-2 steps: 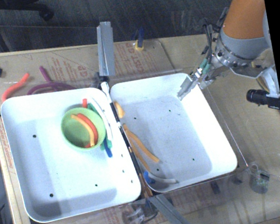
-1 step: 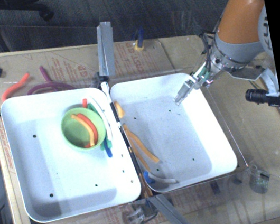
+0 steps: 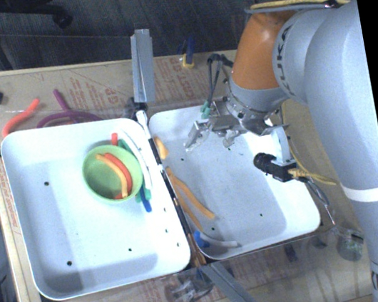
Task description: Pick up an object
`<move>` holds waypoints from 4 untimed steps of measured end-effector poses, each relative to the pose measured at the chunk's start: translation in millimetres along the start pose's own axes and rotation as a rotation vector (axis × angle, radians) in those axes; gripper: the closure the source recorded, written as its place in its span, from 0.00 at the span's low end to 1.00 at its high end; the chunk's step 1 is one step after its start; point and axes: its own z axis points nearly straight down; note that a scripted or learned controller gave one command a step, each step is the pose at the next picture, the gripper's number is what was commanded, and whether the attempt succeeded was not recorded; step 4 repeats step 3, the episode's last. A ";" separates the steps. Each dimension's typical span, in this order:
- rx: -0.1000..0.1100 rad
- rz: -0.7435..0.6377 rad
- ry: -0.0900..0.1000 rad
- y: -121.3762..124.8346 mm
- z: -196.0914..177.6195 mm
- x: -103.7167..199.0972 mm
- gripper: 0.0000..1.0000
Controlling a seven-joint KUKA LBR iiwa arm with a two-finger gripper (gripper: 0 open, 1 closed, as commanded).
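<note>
Bowl (image 3: 111, 173) (green) in left bin (image 3: 51, 229)

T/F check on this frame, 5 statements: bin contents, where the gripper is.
1. The green bowl sits in the left bin. True.
2. The gripper is over the left bin. False: it is over the upper part of the right bin.
3. A long orange piece lies along the right bin's left side. True.
4. The green bowl holds nothing. False: red and orange curved pieces lie in it.
5. A green bowl is clamped between the fingers. False: the bowl sits apart in the left bin, away from the gripper.
</note>
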 end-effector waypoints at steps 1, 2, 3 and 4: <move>-0.002 -0.216 -0.002 -63.5 55.9 23.8 0.00; -0.029 -0.259 -0.031 -97.5 86.0 18.4 0.00; -0.018 -0.274 -0.014 -98.3 78.3 26.5 1.00; -0.018 -0.274 -0.014 -98.3 78.3 26.5 1.00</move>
